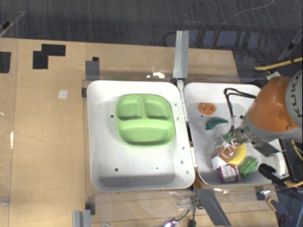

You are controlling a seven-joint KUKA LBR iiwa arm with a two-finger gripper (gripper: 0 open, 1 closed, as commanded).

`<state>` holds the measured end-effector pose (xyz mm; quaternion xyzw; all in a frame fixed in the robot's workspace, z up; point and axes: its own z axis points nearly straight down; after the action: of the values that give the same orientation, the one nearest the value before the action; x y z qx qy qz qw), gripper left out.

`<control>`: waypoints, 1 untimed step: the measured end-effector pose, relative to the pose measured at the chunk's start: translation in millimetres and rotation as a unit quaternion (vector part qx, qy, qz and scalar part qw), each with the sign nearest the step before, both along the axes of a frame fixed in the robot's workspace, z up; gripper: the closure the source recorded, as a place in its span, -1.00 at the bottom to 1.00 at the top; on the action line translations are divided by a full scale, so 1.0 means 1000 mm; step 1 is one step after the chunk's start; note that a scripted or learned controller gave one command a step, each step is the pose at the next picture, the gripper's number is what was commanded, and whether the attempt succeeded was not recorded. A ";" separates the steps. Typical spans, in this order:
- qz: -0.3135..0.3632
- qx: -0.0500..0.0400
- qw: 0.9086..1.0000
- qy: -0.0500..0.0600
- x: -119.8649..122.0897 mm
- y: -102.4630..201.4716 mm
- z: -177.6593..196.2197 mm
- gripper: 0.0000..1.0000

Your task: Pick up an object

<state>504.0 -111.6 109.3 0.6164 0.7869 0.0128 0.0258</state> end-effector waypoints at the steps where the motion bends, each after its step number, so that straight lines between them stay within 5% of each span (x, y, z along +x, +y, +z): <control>1: -0.062 0.008 0.998 0.025 0.036 0.059 0.076 1.00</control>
<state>539.7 -53.0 185.6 0.6641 0.7477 0.0019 0.0019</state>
